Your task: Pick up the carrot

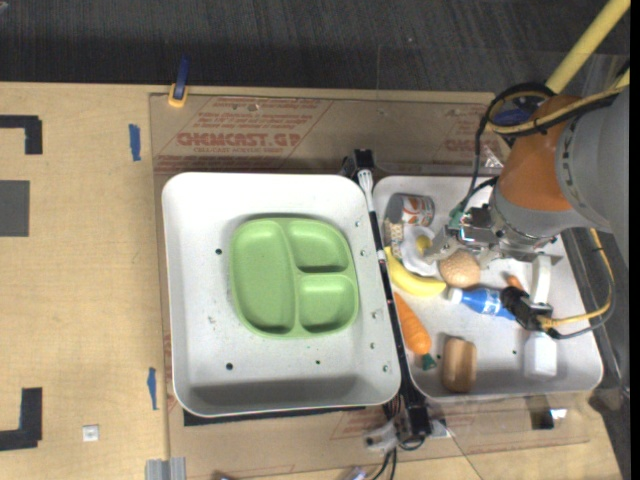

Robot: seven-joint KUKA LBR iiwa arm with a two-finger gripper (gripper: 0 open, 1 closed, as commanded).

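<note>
The left bin [200, 368] held 1 green divided plate [293, 273]. In the right bin [575, 363], the carrot [413, 330] lay against the left wall, just below a banana [412, 280], with a brown block [459, 362] near its tip. Further right, the gripper [478, 238] hung over the clutter near a blue bottle [485, 301]; whether it was apart or together could not be told. This looked like the approach step: the next move called for shifting left and down toward the carrot.

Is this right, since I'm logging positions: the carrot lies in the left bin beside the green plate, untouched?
Not quite. The camera view shows the carrot in the right bin, below the banana. It does lie untouched; the green plate sits in the left bin.
</note>
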